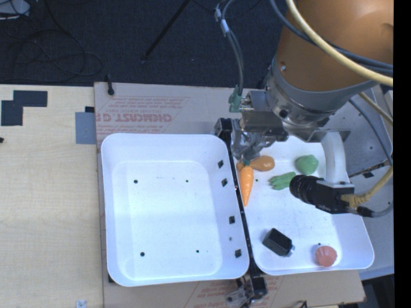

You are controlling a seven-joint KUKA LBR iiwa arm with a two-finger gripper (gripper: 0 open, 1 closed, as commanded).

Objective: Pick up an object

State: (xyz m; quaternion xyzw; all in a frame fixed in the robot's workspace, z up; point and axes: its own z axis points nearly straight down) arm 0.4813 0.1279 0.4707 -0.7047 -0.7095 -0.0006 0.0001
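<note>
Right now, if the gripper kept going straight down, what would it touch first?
Most likely the carrot, whose top lies directly beneath the gripper; the orange piece sits just beside it. Depth is unclear.

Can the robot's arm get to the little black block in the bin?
Probably yes. The black block lies by itself on the floor of the right bin, with bare white around it and nothing on top. The gripper is over the same bin, up by the carrot.

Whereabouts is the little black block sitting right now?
The black block lies in the right-hand bin, near its front edge, left of the pinkish-red ball and well below the carrot.
</note>
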